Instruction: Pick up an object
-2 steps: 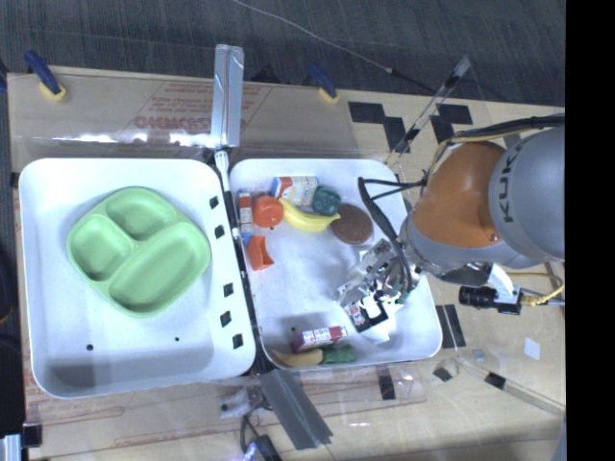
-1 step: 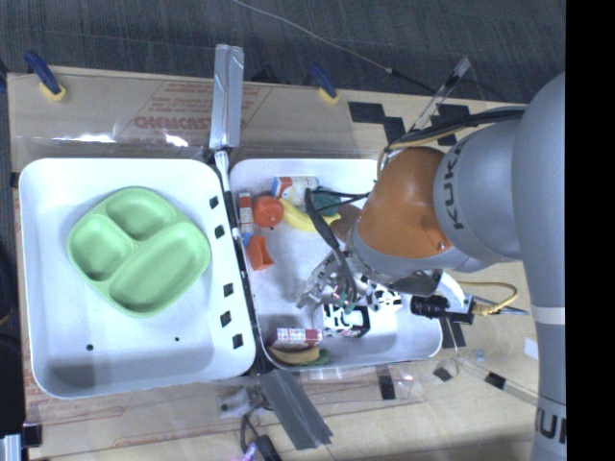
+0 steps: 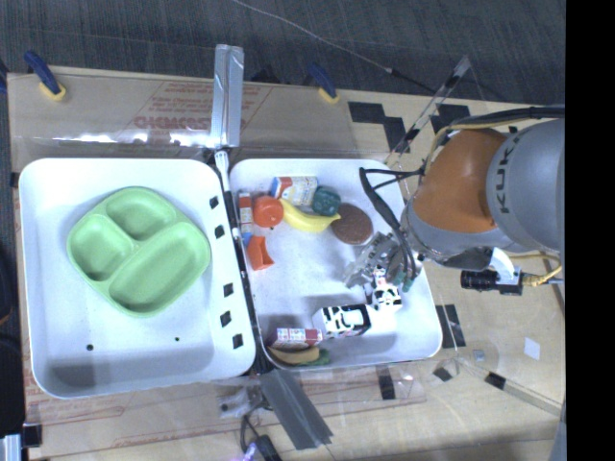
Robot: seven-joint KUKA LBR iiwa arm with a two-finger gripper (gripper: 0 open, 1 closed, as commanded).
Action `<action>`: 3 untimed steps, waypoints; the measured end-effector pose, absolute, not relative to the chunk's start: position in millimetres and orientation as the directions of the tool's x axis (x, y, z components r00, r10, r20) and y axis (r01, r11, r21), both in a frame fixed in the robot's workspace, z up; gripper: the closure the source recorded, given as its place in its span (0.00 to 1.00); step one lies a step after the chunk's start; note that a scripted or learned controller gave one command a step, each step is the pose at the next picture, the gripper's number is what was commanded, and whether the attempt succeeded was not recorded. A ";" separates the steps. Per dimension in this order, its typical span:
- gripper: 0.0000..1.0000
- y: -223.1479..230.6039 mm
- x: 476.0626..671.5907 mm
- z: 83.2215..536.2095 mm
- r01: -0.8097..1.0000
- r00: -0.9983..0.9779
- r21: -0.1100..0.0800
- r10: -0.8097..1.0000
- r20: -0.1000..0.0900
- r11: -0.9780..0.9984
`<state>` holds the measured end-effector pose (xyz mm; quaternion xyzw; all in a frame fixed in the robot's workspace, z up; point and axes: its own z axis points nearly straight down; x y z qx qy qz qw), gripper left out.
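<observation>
Pincer (image 3: 380, 262) of the grey arm (image 3: 480, 195) is low inside the right bin (image 3: 413, 339), close to its right wall, and whether it is apart or together I cannot tell, because the metal parts there blur into one small grey cluster. Just below it lies a black-and-white toy (image 3: 360, 312) (maybe a cow, the shape is hard to read); its upper end seems to touch the pincer, but I cannot see it between the tips.

Taking this toy as the landmark: above it and a little left is a brown round object (image 3: 353, 225), and further left of that a yellow banana (image 3: 307, 221) with a dark teal object (image 3: 326, 200) just above. An orange-red round thing (image 3: 268, 211) and a small orange piece (image 3: 258, 252) are near the left wall, well up and left of the toy. Below-left of the toy, a small red and white box (image 3: 298, 335) lies on another yellowish item (image 3: 300, 355), which is partly hidden by the box and the bin rim.

Far left of the toy, in the left bin (image 3: 58, 353), a green divided plate (image 3: 139, 248) rests.
</observation>
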<state>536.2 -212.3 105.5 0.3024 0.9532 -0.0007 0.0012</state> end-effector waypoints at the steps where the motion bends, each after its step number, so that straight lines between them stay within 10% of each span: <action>1: 1.00 -126.8 550.5 107.8 0.652 -0.759 0.000 0.652 0.003 0.759; 2: 1.00 -184.7 627.4 120.0 0.356 -0.935 0.000 0.356 -0.005 0.935; 3: 1.00 -100.0 611.8 175.1 0.410 -0.912 0.002 0.410 -0.003 0.912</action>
